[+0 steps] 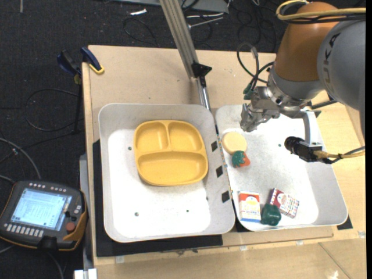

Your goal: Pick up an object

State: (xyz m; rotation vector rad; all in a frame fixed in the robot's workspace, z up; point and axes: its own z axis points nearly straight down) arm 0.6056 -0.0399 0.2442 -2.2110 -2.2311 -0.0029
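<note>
**Risk: a miss beside the bin wall**

The arm [325, 45] hangs over the right bin [325, 185]; its jaws [251, 121], whose state cannot be told, sit near the rim. The pale round object [233, 142] lies just below, touching a green-and-red toy [240, 158]; a descent may clip the wall or nudge both.

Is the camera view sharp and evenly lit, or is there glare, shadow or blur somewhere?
In the camera view, light is even and soft; the yellow tray and both bins look sharp. Shadows are faint. The floor beyond the bench is dark. The gripper is slightly soft, its fingers hard to read. The small boxes show no clear print.
</note>
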